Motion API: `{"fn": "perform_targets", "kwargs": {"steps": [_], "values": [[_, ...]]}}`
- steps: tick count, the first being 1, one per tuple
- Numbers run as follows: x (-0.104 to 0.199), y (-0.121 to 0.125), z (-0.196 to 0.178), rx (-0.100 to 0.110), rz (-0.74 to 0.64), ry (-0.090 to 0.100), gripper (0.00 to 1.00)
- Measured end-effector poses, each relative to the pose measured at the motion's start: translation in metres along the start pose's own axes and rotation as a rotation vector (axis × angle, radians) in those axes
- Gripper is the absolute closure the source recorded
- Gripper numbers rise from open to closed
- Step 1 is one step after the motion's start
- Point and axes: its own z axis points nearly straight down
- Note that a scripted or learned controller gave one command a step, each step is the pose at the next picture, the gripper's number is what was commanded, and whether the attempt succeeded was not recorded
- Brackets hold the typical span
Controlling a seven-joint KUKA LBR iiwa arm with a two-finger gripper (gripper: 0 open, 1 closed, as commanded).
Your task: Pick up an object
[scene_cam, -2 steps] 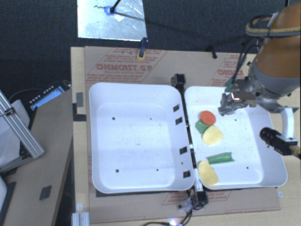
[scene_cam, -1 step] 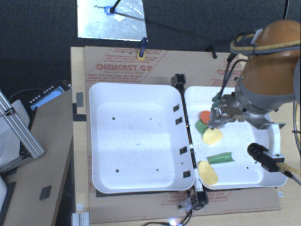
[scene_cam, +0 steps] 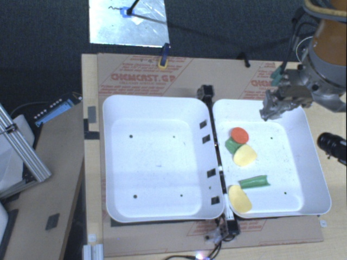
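We see the worktop (scene_cam: 141,72) bearing two white bins; the right bin (scene_cam: 303,161) holds every object. Our hand (scene_cam: 269,111) hovers over its far edge; whether it is open we cannot tell. Below lie an orange disc (scene_cam: 239,135), two yellow pieces (scene_cam: 245,156), and a green stick (scene_cam: 254,182).

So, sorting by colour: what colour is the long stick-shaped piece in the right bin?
Green, clear in the camera view.

Two shallow white plastic bins sit side by side on the bench; the left bin (scene_cam: 157,161) adjoins the right bin (scene_cam: 293,161). In the right bin, a round orange piece (scene_cam: 239,135) sits behind a pale yellow lump (scene_cam: 245,156), a small green piece (scene_cam: 232,145) touching both. Nearer the front lie a green bar (scene_cam: 254,182) and a second yellow lump (scene_cam: 239,198); the gripper (scene_cam: 271,111) hangs over the bin's back rim.
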Motion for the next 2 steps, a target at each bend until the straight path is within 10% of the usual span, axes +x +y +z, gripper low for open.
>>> {"fn": "perform_targets", "kwargs": {"steps": [1, 2], "values": [[0.061, -0.001, 0.005, 0.013, -0.005, 0.000, 1.00], [0.053, 0.001, -0.094, 0.003, 0.001, 0.001, 1.00]]}}
